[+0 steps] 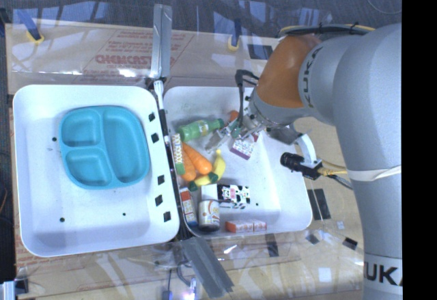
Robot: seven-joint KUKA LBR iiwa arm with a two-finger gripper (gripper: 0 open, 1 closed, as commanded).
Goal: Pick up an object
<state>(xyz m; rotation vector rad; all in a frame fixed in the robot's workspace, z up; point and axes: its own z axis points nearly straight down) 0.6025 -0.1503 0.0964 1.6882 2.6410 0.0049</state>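
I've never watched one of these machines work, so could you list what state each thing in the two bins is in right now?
Blue divided plate: flat in the left bin, nothing on it.
Green bottle: lying on its side.
Carrot: lying flat, beside a banana.
Can: near the front wall.
Gripper: low over the right bin.

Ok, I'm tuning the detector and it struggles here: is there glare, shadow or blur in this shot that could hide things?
Camera view: clear sheeting behind the bins reflects pale streaks; the left bin is evenly lit around the blue tray; the arm shades the right bin near the pincer; small items like the carrot look soft, their labels unreadable.
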